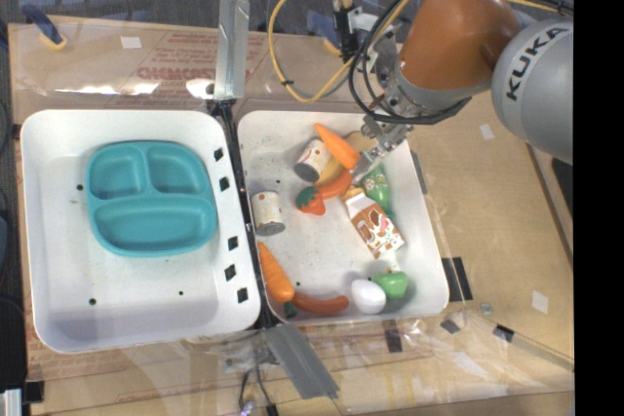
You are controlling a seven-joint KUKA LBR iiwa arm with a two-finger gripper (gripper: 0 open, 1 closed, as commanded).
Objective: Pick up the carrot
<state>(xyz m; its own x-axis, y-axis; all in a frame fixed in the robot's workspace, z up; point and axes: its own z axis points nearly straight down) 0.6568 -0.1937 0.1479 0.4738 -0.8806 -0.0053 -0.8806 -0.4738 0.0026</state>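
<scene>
Because the carrot (335, 147) leans on a can (312, 160), my end effector (374, 154) hovers beside it; I cannot tell its state.

A wooden bench (487, 209), covered by a clear plastic sheet (117, 63) with taped edges, carries two shallow white bins touching side by side. The left bin (44, 239) sits toward the bench's left end, the right bin (424, 239) beside it, and a yellow cable (283, 34) loops behind them.
</scene>
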